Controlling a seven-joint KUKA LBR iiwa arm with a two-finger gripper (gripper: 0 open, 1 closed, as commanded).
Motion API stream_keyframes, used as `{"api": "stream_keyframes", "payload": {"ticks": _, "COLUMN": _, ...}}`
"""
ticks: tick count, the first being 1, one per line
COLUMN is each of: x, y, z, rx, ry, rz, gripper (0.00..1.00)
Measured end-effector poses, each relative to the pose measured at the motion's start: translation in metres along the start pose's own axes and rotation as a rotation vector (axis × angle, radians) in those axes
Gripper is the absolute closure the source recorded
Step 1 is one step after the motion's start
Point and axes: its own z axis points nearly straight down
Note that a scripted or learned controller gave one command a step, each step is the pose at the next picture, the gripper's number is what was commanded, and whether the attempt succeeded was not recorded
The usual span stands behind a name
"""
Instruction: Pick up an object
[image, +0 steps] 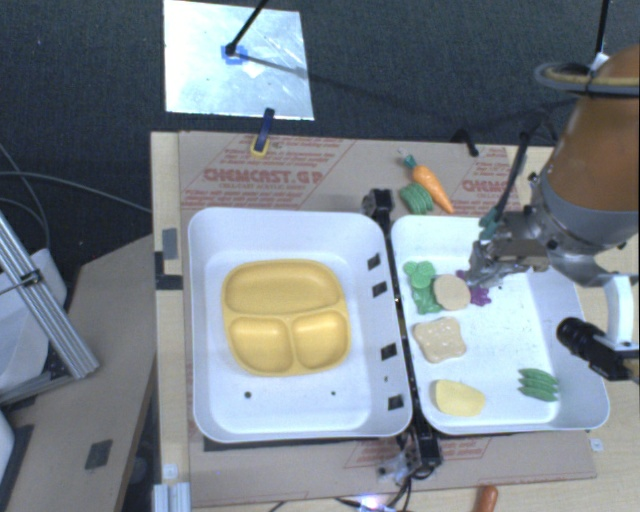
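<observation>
Bench w/ two white bins (300, 225), gripper (487, 262) low in right bin by purple toy (481, 296), finger state can't tell

Both white bins (300, 225) look like smooth plastic with a soft sheen, and the yellow divided tray (285, 315) in the left one is the same kind of slightly glossy plastic. The toy food, like the carrot (432, 182) and the green pea pod (538, 383), looks like matt plastic or rubber. The bench top (300, 170) is printed brown cardboard, dull and flat. There's a shiny crinkly foil-like sheet (238, 60) on dark rough carpet (80, 80), and the arm's orange band (600, 150) is smooth and glossy
</observation>
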Motion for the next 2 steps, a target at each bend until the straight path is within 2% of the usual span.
{"api": "stream_keyframes", "payload": {"ticks": 1, "x": 0.049, "y": 0.001, "z": -0.029, "rx": 0.011, "ry": -0.001, "rz": 0.000, "gripper": 1.00}}
{"api": "stream_keyframes", "payload": {"ticks": 2, "x": 0.013, "y": -0.001, "z": 0.040, "rx": 0.019, "ry": -0.003, "rz": 0.011, "gripper": 1.00}}
